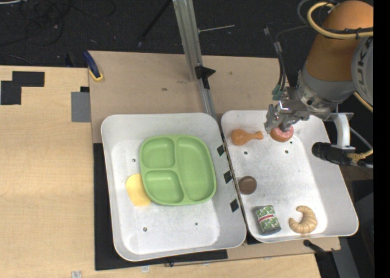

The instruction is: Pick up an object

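A: Because the small round red-pink object (282, 133) lies very close to the far rim of the right-hand shallow white bin (332, 200), the risk is that the gripper (279, 119) touches that rim or pushes the object against it, and it rolls away instead of being caught.

B: Is the gripper closed on it?

A: That cannot be told. The gripper is directly over the object and hides its top part; nothing is seen clearly between its parts, so a hold cannot be claimed.

B: What else may go wrong?

A: The orange pear-shaped toy (245, 137) is just beside, on the left. A small error to that side could knock it.

B: And the arm's pose?

A: The grey arm with the orange band (338, 33) reaches in from the right and bends down steeply at the bin's far corner, the wrist pointing nearly straight down. The brown disc (247, 185), the green patterned can (267, 219) and the tan croissant-shaped toy (304, 219) lie well apart, nearer the camera. The green divided plate (178, 169) sits in the left white bin (122, 130) on the counter (36, 167).
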Controlling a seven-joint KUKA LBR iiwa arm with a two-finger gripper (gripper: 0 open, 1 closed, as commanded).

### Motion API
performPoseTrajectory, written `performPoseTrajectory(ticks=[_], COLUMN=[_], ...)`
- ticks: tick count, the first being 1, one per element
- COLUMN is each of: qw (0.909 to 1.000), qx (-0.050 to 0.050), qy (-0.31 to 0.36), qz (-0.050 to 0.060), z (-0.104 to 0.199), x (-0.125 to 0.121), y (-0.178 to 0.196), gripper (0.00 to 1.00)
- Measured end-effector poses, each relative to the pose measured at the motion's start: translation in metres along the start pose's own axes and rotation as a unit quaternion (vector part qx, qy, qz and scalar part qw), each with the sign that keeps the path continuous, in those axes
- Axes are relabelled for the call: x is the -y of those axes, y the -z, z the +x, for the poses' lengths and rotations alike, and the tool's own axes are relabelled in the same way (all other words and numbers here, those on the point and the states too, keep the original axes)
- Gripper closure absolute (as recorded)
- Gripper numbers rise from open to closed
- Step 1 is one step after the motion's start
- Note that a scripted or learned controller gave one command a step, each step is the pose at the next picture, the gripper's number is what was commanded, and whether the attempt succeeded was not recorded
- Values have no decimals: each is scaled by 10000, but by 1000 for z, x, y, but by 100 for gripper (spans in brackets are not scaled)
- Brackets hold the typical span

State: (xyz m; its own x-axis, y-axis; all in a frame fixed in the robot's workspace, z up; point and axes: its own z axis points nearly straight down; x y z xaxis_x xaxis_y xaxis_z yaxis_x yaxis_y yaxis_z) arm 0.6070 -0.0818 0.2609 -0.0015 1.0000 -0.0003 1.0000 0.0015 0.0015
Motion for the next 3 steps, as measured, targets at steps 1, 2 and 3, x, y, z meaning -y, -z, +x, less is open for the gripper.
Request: performPoseTrajectory(ticks=[1, 2, 3], qw=[10000, 10000, 10000], qx=[-8, -10, -9], qy=[8, 11, 12], qz=[36, 40, 41], z=[44, 87, 130], x=[19, 44, 63], y=[-16, -27, -38], gripper=[100, 100, 100])
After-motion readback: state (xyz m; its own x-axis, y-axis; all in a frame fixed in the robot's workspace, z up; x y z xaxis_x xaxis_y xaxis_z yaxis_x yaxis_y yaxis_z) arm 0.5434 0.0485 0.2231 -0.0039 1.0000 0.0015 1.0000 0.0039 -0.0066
